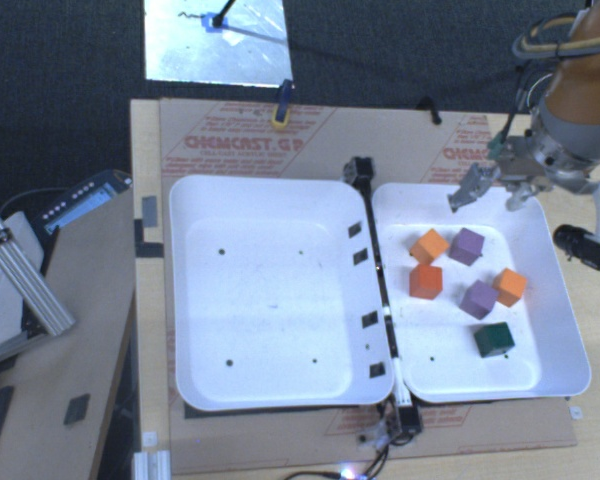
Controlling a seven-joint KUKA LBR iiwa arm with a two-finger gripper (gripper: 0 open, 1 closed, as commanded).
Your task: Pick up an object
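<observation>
The right bin (555,363) holds several small blocks: an orange cube (430,245), a red-orange cube (426,281), a purple cube (467,245), a second purple cube (478,298), a smaller orange cube (511,286) and a dark green cube (494,339). My gripper (494,194) hangs above the far edge of the right bin, behind the blocks. Its two grey fingers (468,187) are spread apart with nothing between them.
The left bin (195,368) lies beside the right one, joined by a black clipped divider (372,268). Both rest on a cardboard sheet (240,143). A shiny metal plate (217,28) lies at the far back. A grey device (80,200) sits at the left.
</observation>
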